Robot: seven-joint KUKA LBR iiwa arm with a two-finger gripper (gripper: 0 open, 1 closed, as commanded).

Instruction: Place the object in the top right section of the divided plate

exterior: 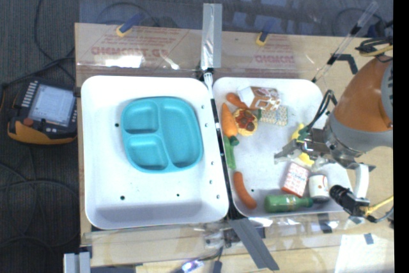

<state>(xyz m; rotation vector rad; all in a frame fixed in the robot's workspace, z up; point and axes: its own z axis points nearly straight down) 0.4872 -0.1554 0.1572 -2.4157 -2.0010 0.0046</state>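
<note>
Floor: dark grey carpet around the tabletop (160,41), with black cables lying on it and an orange handheld pendant (41,112) with a screen beside the tabletop's left edge.
Tabletop: light wood, carrying two white bins side by side; clear plastic sheets lie along its far edge.
Left bin (102,195): holds the blue divided plate (161,133), which lies toward the far half of the bin; all three sections of the plate are bare.
Right bin (268,160): holds a mix of toy food. Near its far left corner lie a carrot (228,121), a pizza slice (245,121) and a small printed box (265,99). By its near edge lie a sausage (244,190), a green bottle (289,202), a red and white carton (296,179) and a small white can (317,185).
Arm (364,109): grey with orange cover, over the right side of the right bin.
Tool (300,149): low over the right bin, just beyond the carton; I cannot tell if its fingers are wide or narrow, and nothing is clearly seen between them.
</note>
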